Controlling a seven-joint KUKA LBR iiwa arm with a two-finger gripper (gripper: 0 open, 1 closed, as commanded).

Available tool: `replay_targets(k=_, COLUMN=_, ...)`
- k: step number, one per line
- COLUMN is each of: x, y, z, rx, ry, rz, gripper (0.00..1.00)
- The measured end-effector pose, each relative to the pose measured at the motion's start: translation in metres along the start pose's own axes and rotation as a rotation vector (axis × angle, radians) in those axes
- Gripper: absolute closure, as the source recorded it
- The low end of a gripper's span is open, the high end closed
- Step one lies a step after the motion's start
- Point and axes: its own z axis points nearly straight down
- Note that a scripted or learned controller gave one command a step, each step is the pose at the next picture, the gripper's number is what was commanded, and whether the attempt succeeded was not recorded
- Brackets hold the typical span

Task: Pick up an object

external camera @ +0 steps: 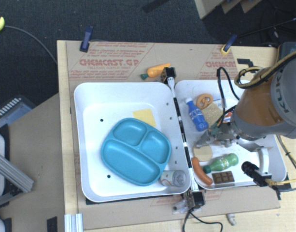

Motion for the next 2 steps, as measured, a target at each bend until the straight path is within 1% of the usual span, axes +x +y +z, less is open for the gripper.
replay_targets(k=1, x=0.004, y=-0.029, z=0.01, rx=0.0, ry=-0.001, rz=0.0, gripper=0.0)
replay_targets(k=2, x=-0.057, y=0.041, z=0.01, rx=-0.001, ry=-0.004, rz=0.0, gripper=0.0)
